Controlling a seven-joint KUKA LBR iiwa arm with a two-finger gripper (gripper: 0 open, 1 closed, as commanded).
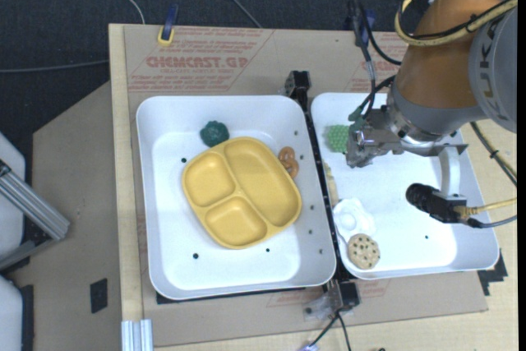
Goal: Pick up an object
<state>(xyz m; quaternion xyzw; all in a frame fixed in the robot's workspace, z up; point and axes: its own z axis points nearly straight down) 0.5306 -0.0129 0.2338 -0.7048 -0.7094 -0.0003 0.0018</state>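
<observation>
My gripper (362, 154) hangs low over the back left part of the right bin (427, 259). A light green object (335, 137) lies just left of it, close to the bin's left wall; whether they touch I cannot tell. Nearer the front of that bin lie a white fried-egg-like piece (349, 218) and a chocolate-chip cookie (362, 251). A pale, thin item (328, 178) rests along the wall between the bins.
The left bin (160, 201) holds a yellow divided plate (240, 191), a dark green lump (214, 132) behind it and a brown pretzel-like piece (288, 161) at its right. The arm's orange band (448, 45) looms over the right bin's back edge.
</observation>
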